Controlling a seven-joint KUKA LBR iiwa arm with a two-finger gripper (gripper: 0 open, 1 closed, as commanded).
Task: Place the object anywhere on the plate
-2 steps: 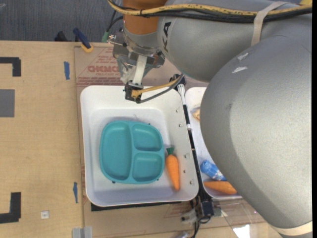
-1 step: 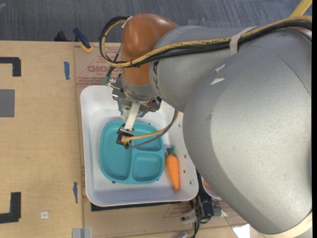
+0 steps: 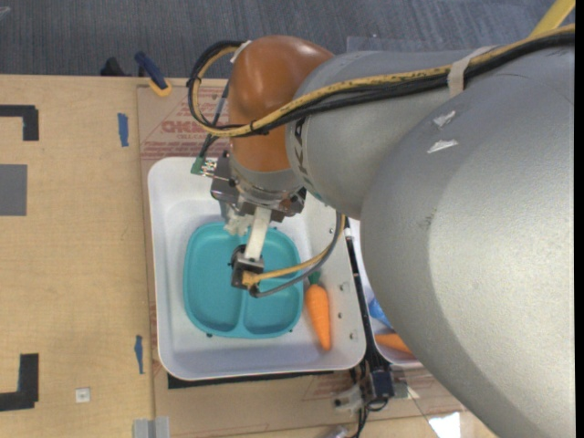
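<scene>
The orange carrot (image 3: pixel 318 318) lies ungrasped just right of the teal divided plate (image 3: pixel 205 290); jaws above the plate, state indiscernible; a rightward reach is required.

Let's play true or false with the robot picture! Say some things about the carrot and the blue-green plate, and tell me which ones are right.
1. The carrot lies on the plate. False: it lies beside the plate, off the plate's right edge in the camera view.
2. The plate sits inside a white bin. True.
3. The carrot is out on the brown bench. False: it is in the same white bin as the plate.
4. The gripper hangs over the plate. True.
5. The plate is red. False: it is teal.
</scene>
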